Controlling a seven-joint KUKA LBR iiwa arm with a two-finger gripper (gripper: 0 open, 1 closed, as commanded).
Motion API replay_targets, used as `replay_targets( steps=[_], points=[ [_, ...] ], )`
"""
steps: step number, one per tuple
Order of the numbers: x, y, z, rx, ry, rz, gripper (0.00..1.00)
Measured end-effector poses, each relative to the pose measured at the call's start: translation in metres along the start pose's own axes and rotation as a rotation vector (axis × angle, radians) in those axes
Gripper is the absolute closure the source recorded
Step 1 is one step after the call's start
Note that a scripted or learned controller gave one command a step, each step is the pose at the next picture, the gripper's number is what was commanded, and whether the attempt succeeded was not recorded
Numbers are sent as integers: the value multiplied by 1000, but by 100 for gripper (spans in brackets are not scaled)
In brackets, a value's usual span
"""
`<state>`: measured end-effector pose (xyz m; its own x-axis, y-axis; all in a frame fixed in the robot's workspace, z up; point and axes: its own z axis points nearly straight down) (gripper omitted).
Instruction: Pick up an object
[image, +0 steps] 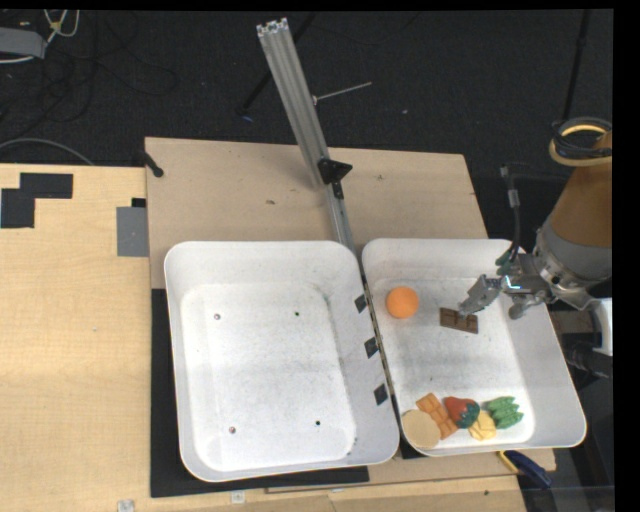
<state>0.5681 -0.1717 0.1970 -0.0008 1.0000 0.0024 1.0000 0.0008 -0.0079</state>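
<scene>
Though no writing legible anywhere, claw (478, 303), spread open, just above brown block (459, 320) in right bin (545, 360).

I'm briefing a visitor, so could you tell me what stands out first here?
An orange ball sits in the right bin, near its left wall. Beside it, the end effector hangs over a brown block. Colourful toy food is heaped at that bin's near edge.

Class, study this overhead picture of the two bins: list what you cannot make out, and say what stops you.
- Tool: whether it grips the brown block; too small, dark.
- Toy food pile: pieces overlap and are tiny; individual items unclear.
- Arm: its base is cut off by the right edge.
</scene>
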Motion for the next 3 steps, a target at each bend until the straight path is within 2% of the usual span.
replay_targets(
  steps=[1,2,3],
  points=[
    [0,1,-3,-5,-1,1,0],
    [-4,-1,61,1,0,1,0],
    [-4,0,106,-7,-2,2,0]
  ],
)
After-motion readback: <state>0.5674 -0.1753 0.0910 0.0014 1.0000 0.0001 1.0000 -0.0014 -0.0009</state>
